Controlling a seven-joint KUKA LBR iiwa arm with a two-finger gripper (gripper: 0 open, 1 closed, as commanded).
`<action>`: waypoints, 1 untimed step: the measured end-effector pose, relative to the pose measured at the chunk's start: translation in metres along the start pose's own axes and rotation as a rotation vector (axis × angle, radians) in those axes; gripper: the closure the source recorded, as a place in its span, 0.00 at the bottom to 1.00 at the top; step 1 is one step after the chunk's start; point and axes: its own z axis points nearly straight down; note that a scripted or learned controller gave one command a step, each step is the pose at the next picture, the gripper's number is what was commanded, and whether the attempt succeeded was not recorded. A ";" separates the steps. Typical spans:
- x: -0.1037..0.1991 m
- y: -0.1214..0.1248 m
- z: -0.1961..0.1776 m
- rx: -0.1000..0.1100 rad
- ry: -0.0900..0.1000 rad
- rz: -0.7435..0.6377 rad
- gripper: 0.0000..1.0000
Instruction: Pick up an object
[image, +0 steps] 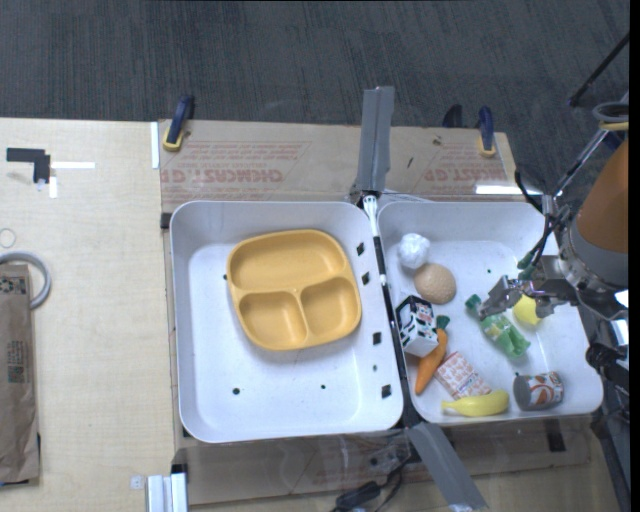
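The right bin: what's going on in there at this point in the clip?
The arm has reached in from the right, and its gripper sits low over the right bin, close to a green item and a yellow lemon-like piece. Nothing is clearly between its fingers. Also in that bin lie a white ball, a tan egg-shaped piece, a carrot, a banana and a can. The left bin holds a yellow divided tray.

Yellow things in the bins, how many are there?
3. A yellow divided plate lies in the left bin. In the right bin, a banana lies near the front edge and a small yellow object sits by the gripper. More may be hidden.
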 end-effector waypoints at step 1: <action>-0.062 0.002 0.122 -0.001 0.001 0.015 0.00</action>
